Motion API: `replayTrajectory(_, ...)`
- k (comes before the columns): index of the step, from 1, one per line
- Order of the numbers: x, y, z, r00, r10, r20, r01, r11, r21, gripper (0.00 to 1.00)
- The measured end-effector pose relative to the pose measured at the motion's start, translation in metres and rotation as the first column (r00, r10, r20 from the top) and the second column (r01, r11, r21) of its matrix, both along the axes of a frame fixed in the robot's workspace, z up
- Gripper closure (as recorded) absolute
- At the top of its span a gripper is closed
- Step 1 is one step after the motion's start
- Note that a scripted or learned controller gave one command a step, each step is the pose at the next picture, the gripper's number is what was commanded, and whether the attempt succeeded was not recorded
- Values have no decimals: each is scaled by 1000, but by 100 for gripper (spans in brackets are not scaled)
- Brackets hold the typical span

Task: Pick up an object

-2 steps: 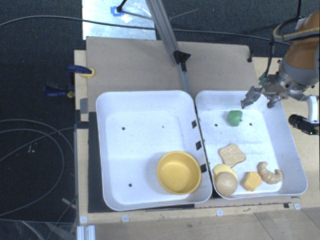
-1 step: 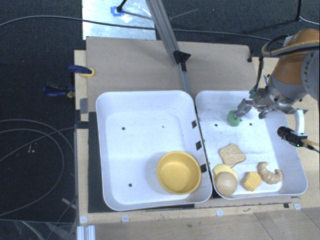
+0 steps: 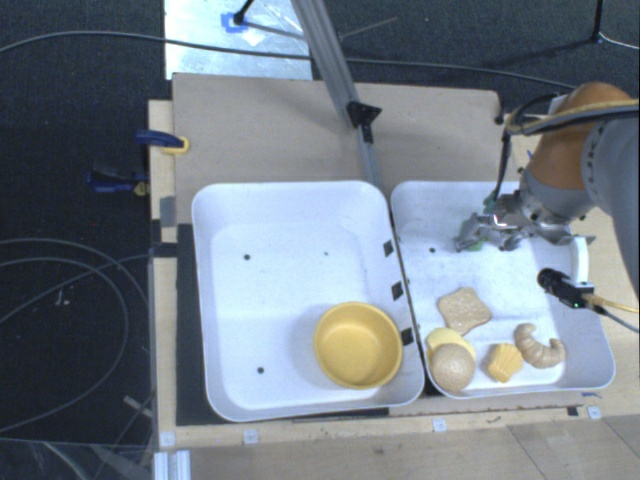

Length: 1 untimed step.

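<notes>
The hand hangs over the right shallow white plastic bin, well above the tan toast slice; its grip I cannot tell

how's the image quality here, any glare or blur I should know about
Camera view: the white bins are brightly and evenly lit, nearly washed out, with soft shadows only; a bright glare patch sits on the floor at top; the picture is slightly soft, so the gripper looks blurry, though the yellow bowl and the croissant read clearly.
</notes>
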<state>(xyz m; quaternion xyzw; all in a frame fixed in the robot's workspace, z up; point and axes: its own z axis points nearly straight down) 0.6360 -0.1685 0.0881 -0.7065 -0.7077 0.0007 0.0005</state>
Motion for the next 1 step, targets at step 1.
replayTrajectory(1, 2, 0, 14, 1000, 1, 7, -1, 1000, -2, 100)
